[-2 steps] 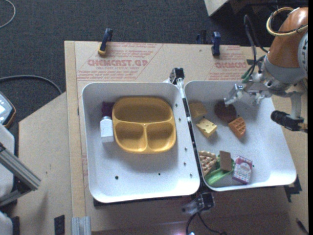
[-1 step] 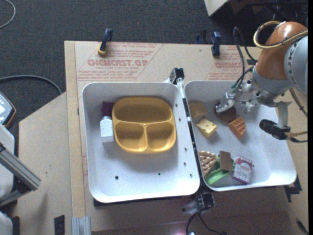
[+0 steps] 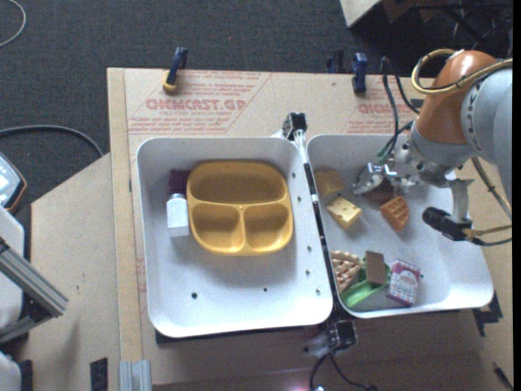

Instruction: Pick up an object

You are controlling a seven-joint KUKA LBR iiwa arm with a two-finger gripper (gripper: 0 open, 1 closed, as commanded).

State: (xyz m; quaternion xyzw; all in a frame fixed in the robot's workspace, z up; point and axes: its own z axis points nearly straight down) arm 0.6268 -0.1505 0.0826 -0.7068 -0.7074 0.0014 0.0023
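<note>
Left bin [image 3: 155, 300] holds yellow tray [image 3: 239, 206]; right bin [image 3: 468, 279] food toys; hand [image 3: 376, 177] state unclear.

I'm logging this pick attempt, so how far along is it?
Done: the arm has reached into the right bin, and the gripper sits low over its upper part. In hand: nothing visibly gripped; a dark brown item lies right at the gripper. Left: grasp and lift. The cheese wedge and waffle piece lie untouched in the bin.

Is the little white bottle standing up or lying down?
Lying down, it looks like. The white bottle rests lengthwise on the left bin floor, its cap end pointing away, right beside the yellow tray.
</note>
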